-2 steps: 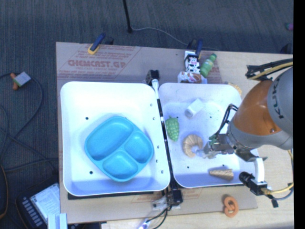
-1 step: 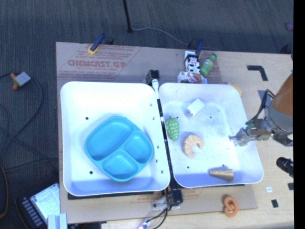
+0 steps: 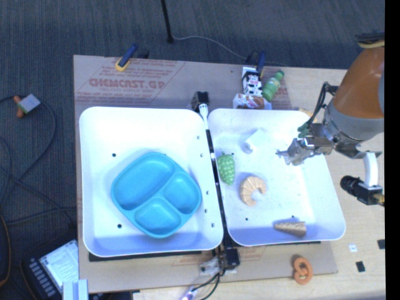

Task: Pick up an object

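While gripper [image 3: 292, 153] hovers over right bin [image 3: 325, 186], fingers seemingly bare.

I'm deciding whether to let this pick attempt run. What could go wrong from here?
1. The gripper is over bare floor of the right bin, apart from the croissant and cone, so a straight descent may grab nothing.
2. The green toy lies against the bin's left wall, which may block a finger.

arm [image 3: 369, 92] cut off (right edge), gripper [image 3: 294, 153] blurred
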Controlling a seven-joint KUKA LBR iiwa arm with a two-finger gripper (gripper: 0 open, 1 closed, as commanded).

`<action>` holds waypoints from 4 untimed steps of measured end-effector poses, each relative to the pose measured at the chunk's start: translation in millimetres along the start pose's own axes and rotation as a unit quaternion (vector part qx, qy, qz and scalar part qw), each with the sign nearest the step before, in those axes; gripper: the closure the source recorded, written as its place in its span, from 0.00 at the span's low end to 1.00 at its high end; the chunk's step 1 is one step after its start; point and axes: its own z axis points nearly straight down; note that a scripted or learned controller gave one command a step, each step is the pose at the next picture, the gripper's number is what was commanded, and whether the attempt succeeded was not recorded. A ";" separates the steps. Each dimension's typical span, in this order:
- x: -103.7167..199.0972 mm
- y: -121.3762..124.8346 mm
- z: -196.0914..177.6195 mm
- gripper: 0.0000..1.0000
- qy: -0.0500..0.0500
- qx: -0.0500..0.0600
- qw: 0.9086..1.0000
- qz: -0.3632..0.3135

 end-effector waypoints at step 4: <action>73.8 50.0 0.7 1.00 -0.001 0.001 1.000 0.002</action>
